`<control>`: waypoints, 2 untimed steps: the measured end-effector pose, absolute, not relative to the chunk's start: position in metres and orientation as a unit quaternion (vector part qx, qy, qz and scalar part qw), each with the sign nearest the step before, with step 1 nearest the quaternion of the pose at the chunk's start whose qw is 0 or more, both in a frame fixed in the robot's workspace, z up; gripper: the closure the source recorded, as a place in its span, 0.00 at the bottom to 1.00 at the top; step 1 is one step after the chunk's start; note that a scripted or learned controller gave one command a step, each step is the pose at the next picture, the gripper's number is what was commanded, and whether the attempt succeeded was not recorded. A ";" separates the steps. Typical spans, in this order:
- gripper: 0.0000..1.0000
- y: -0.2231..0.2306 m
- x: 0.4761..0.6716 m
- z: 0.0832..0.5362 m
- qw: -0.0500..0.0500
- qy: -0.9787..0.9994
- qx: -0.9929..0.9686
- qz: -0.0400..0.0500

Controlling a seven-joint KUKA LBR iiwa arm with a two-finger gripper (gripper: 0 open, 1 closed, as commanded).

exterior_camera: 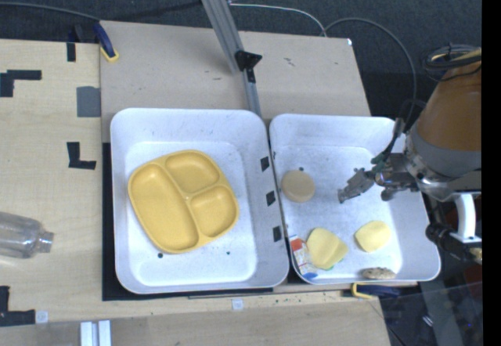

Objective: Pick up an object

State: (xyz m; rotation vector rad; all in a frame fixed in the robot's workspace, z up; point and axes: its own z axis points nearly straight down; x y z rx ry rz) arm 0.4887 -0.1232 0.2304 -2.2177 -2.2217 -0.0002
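Note:
My gripper [354, 187] hangs over the right bin [337, 133], reaching in from the right. Its dark fingers point left and down, above bare bin floor. A tan round disc [298, 186] lies to its left, well apart. Below it sit a yellow lump [373, 236] and a second yellow piece [326, 247] near the bin's front. A small red-and-white packet [300, 253] lies beside that piece, and a brownish cookie-like thing [378, 273] rests at the front rim. Nothing shows between the fingers.
The left bin [125, 141] holds a yellow three-compartment plate [182, 200]. A grey metal bar [220, 12] slants down to the bins' back edge. A clear plastic bottle [22, 236] lies on the bench at far left. Cables run along the back.

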 end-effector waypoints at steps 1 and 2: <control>0.00 -0.152 0.564 0.087 -0.001 -0.708 -0.707 0.001; 1.00 -0.151 0.563 0.099 0.001 -0.708 -0.707 0.000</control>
